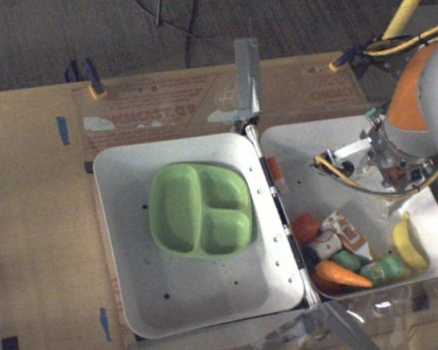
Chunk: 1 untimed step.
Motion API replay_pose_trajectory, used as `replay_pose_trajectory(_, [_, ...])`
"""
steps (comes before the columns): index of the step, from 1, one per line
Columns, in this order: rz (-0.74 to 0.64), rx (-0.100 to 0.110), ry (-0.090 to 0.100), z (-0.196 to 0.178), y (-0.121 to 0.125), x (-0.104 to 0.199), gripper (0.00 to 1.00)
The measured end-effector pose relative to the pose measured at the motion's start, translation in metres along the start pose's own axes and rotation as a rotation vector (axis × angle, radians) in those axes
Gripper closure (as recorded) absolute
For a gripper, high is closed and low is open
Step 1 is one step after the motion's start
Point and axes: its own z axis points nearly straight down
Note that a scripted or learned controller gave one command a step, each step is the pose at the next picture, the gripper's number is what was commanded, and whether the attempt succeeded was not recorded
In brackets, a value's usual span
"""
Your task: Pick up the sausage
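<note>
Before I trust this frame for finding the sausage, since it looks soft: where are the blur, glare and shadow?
Camera view: soft throughout; the slim reddish-brown sausage against the right white bin's left wall is small and indistinct. The grey arm's gripper is blurred, cables crossing it. Mild glare whitens the left white bin's floor; the green divided plastic plate casts a faint shadow.

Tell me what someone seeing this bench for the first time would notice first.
Probably the bright green divided plate, alone in the left bin. Next, the heap of toy food at the near end of the right bin: an orange carrot, a yellow banana and a red piece. Above that bin hangs the grey arm with its orange band, trailing yellow cables.
</note>
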Motion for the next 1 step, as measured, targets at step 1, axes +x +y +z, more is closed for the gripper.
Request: replay_pose_trajectory(1, [0.003, 0.0, -0.003, -0.0102, 0.0014, -0.0009, 1.0])
